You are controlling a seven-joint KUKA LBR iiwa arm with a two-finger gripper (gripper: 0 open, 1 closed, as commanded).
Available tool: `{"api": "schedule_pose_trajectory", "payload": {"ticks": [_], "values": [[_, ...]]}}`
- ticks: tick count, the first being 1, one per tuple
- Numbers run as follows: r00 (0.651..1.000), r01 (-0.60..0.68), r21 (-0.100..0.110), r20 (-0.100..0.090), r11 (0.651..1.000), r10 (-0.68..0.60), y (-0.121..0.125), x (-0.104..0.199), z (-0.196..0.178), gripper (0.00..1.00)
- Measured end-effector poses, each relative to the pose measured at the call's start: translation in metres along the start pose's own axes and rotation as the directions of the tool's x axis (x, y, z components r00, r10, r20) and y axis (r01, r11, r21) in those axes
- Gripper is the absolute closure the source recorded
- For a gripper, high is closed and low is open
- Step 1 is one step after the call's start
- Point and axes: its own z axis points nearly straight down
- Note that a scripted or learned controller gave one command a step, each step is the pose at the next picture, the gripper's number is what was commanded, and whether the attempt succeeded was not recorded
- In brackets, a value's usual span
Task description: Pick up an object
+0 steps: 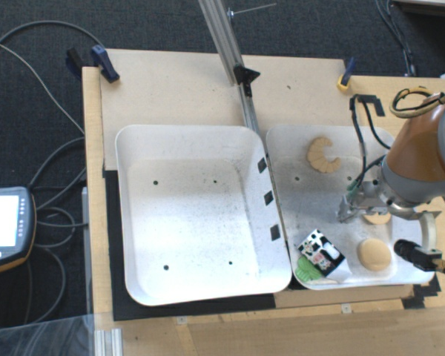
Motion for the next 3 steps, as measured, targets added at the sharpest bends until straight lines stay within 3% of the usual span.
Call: {"api": "schedule_pose_trajectory", "payload": {"ticks": [3], "values": [[1.000,0.002,-0.007,0.004,1.000,-0.002,0.005,-0.005,-0.142,1.00]]}}
